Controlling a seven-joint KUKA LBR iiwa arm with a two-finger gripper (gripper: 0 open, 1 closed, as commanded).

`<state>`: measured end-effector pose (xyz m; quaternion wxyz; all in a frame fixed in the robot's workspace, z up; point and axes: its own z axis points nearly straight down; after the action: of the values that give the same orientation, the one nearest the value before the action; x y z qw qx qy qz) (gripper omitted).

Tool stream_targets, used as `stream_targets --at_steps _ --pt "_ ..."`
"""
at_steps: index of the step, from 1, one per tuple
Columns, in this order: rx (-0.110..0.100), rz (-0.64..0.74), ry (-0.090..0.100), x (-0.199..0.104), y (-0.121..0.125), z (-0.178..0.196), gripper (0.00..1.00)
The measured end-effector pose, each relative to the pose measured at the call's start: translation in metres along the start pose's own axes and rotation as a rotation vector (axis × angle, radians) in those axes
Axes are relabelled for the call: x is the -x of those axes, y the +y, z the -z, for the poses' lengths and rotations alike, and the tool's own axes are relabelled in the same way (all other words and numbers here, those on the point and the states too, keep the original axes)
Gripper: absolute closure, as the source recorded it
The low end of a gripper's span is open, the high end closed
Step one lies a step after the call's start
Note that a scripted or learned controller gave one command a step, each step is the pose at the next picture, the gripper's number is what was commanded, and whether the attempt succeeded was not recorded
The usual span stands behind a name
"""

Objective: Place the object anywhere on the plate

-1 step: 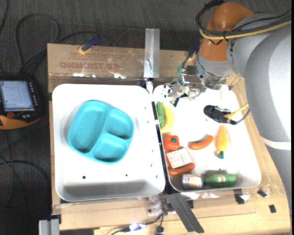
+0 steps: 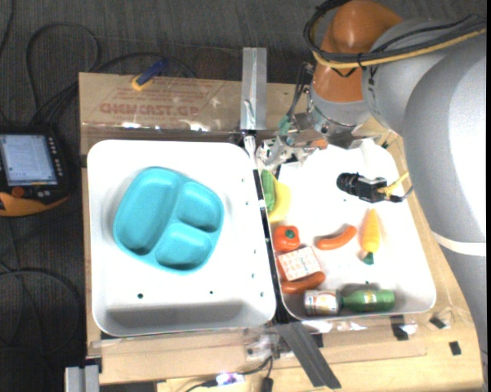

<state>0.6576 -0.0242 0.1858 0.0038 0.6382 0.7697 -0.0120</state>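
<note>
Awaiting pickup: plate (image 2: 170, 219) in left bin sitting bare, toy food incl. corn (image 2: 370, 233) lying in right bin, end effector (image 2: 279, 152) hovering at bin's top-left corner, open/closed state can't tell.

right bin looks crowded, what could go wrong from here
The end effector sits at the right bin's upper left corner, close to the divider wall, so a finger might strike the rim. The green and yellow toy lies against that wall, leaving little room for a grasp. Lower down, the red pepper, box and hot dog are packed close, so a pick there could drag a neighbour along.
</note>
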Motion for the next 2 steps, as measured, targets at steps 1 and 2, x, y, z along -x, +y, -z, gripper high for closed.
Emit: stream_targets --at_steps 1,2 --pt "0.012 0.116 0.012 0.002 -0.022 -0.002 1.0" --pt "0.005 0.032 0.003 -0.032 -0.023 0.006 1.0"
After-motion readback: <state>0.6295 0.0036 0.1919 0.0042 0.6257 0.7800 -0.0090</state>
